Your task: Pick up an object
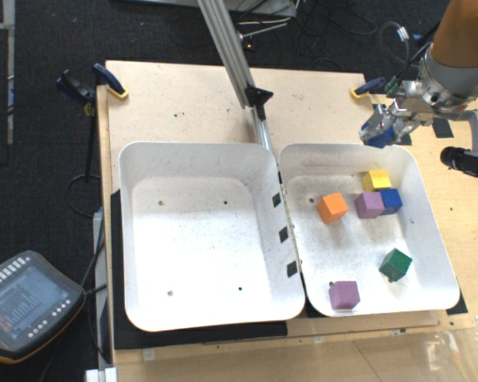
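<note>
The right bin (430, 213) holds several small cubes. An orange cube (332, 208) lies left of centre. A yellow cube (376, 180), a blue cube (390, 200) and a purple cube (369, 204) cluster at the back. A green cube (395, 264) sits toward the front right, and another purple cube (344, 294) rests near the front rim. My gripper (380, 133) hangs over the back rim of the right bin, above and behind the yellow cube, with nothing seen between its fingers.
The left bin (135, 213) stands beside the right one. A slanted metal pole (227, 42) runs from the top down to the bins' shared back edge. Clamps (111, 82) grip the bench corners. A teach pendant (24, 301) lies at the lower left.
</note>
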Controlling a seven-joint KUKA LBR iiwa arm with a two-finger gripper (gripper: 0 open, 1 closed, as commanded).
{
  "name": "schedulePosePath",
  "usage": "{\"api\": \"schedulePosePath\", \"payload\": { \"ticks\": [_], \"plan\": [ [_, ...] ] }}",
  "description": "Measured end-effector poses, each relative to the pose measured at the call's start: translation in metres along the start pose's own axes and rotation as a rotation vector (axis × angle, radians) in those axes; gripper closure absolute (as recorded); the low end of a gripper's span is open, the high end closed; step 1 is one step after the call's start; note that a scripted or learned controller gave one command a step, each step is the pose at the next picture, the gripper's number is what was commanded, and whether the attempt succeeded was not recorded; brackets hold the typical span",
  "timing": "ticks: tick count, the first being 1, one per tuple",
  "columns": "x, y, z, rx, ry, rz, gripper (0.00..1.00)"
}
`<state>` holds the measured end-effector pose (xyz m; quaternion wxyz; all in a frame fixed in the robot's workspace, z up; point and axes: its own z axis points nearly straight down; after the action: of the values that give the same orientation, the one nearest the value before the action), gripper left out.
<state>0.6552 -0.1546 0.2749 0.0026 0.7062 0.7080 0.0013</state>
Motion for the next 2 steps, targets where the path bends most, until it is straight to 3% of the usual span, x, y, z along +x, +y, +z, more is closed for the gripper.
{"api": "schedulePosePath", "payload": {
  "ticks": [2],
  "plan": [
    [0.119, -0.016, 0.008, 0.008, 0.004, -0.006, 1.0]
  ]
}}
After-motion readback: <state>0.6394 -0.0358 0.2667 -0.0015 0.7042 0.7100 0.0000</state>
